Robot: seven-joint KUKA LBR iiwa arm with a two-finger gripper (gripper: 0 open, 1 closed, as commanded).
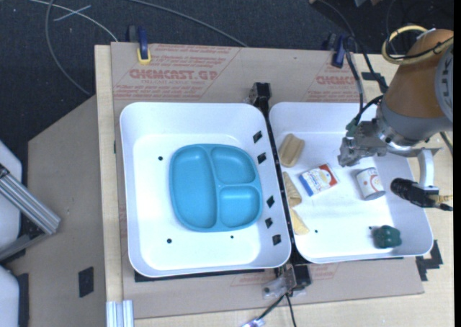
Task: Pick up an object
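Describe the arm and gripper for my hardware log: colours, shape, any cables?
The arm is rounded and grey with a broad orange band above the wrist. A yellowish cable loops over its top, and dark cables run along its side. The gripper is a small grey metal assembly at the wrist's end; its finer detail is too small to tell.

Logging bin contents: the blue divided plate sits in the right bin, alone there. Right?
Not quite. The camera view shows the blue divided plate in the left bin, alone there. The right bin holds the small items.
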